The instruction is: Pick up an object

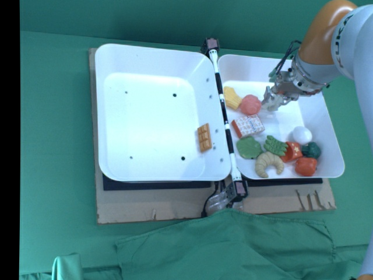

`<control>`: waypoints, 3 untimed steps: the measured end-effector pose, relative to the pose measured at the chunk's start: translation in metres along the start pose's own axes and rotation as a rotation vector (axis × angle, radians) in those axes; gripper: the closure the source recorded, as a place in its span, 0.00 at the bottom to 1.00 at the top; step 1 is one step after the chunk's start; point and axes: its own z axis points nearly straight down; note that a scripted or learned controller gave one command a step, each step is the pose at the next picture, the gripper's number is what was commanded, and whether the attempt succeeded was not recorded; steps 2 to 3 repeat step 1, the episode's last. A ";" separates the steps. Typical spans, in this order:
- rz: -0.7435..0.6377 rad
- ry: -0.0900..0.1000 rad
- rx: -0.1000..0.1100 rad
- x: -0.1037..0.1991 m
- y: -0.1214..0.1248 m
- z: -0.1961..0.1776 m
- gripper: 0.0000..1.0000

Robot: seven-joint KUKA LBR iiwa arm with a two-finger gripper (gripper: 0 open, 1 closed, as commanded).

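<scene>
Item: pink ball (250,104), right bin (326,127) | likely light, smooth, prone to roll; grip across middle | gripper (273,102) just beside; finger spread cannot tell, nothing visibly held

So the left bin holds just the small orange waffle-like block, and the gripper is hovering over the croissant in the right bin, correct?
Not quite. In the camera view the gripper is at the upper part of the right white bin, beside the round pinkish-red ball, not over the tan croissant, which lies near the bin's front edge. The small orange waffle-like block is indeed alone in the left white bin.
</scene>
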 end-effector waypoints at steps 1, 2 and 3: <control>-0.001 -0.002 -0.017 -0.036 -0.037 -0.001 1.00; -0.001 -0.002 -0.017 -0.036 -0.037 -0.001 1.00; -0.001 -0.002 -0.017 -0.036 -0.037 -0.001 1.00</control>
